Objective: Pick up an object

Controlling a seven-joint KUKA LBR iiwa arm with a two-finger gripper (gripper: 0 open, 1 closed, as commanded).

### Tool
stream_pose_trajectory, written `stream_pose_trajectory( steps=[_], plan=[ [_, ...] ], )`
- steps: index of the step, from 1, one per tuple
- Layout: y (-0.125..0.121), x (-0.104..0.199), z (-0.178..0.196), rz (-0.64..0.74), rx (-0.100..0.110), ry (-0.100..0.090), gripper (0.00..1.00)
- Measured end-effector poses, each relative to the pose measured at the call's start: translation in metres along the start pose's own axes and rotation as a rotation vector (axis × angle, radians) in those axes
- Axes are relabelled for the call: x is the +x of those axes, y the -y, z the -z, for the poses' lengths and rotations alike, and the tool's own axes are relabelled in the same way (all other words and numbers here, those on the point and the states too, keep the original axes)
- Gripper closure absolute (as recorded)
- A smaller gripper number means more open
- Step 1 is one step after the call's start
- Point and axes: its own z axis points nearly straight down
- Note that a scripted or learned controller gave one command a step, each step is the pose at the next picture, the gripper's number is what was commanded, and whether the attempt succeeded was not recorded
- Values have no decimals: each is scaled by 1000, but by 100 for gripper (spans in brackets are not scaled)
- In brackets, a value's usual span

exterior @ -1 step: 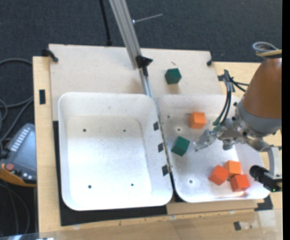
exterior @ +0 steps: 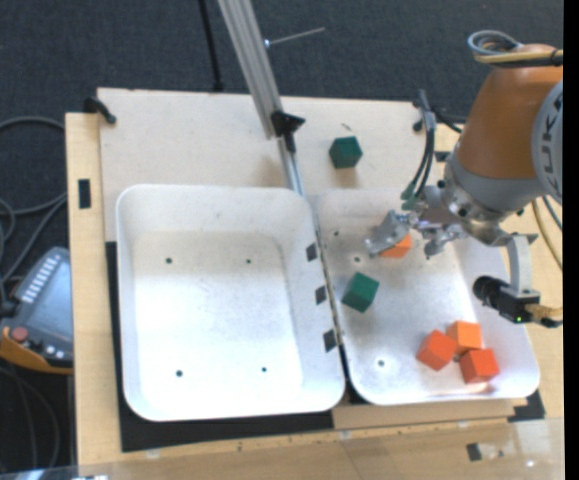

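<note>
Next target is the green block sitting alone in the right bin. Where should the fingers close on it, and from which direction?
Come straight down on the green block and close on two opposite flat side faces. It looks cube-shaped, rests on the right bin floor a little off the inner wall, and stands apart from the orange blocks, so there is probably finger room either side.

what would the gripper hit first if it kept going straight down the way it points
Probably the small orange block right at the gripper, then the right bin floor under it. From this slanted view, the gap between them is unclear.

Fingers (exterior: 401,236) around orange block (exterior: 397,248)
</note>
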Motion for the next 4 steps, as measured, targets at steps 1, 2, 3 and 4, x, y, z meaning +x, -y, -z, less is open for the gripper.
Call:
stream_pose_trajectory(
  steps=[1, 2, 3, 4],
  plan=[
    [3, 11, -58, -4, 10, 0, 0],
    [3, -8, -148, -4, 1, 0, 0],
    [3, -9, -140, -13, 2, -1, 100],
    [3, -9, -141, -16, 2, -1, 0]
  ],
)
